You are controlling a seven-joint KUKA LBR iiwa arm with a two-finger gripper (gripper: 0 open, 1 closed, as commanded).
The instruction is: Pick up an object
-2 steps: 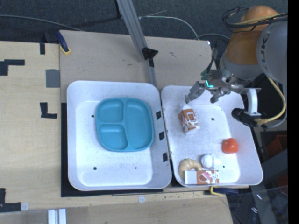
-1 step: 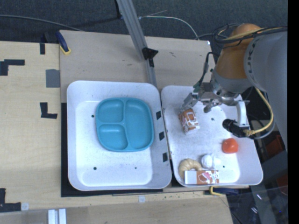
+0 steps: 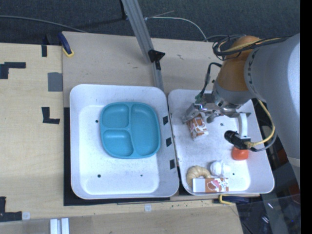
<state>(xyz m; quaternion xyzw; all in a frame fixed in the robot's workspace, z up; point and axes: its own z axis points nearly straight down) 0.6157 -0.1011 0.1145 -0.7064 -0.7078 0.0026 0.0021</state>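
Your gripper sits in the right bin, fingers closed around the top of the small brown-and-white carton at the bin's far-left part. Croissant lies near edge; blue tray occupies left bin.

Robotics lab, plywood bench with tape marks, two white bins, loose cables, aluminium camera post
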